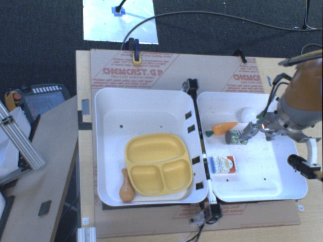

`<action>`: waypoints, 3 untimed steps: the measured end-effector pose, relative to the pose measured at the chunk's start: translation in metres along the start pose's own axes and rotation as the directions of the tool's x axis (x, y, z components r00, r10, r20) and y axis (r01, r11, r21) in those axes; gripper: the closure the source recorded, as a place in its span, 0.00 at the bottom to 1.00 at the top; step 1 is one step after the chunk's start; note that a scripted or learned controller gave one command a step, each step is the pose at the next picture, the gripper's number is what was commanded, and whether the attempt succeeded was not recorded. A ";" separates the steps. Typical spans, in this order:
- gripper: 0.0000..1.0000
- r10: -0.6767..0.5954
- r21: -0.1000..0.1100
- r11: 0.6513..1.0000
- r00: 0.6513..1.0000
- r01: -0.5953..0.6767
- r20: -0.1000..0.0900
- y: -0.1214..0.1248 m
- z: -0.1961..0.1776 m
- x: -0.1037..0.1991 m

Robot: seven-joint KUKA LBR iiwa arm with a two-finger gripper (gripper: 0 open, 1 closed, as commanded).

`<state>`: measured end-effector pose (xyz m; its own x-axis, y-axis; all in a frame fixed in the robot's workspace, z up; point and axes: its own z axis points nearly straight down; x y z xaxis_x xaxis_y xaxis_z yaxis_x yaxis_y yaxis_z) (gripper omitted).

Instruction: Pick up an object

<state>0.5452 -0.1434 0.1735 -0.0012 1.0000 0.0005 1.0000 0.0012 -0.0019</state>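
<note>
In the right bin (282, 185) lie an orange carrot (223, 128), a white ball (247, 114), a small grey-green object (232, 137) and a little white box with red and blue print (222, 164). My gripper (250, 131) reaches in from the right, low over the bin's upper middle. Its tip is right beside the grey-green object, just below the white ball. The view is too small to show whether anything is held.
The left bin (108, 135) holds a yellow divided plate (158, 164) and a tan wooden piece (126, 187) at the plate's lower left. A black divider (198, 145) runs between the bins. The arm's grey wrist and orange band (308, 82) hang over the right bin's right side.
</note>
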 end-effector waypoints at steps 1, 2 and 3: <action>0.00 0.000 0.001 1.000 1.000 0.000 0.000 -0.005 0.059 -0.006; 0.00 0.000 -0.001 1.000 1.000 0.000 0.000 -0.004 0.090 -0.006; 1.00 0.000 -0.005 1.000 1.000 0.000 0.001 -0.003 0.078 -0.006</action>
<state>0.5420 -0.1495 0.0952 -0.0011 1.0000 -0.0006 1.0000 0.0011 0.0026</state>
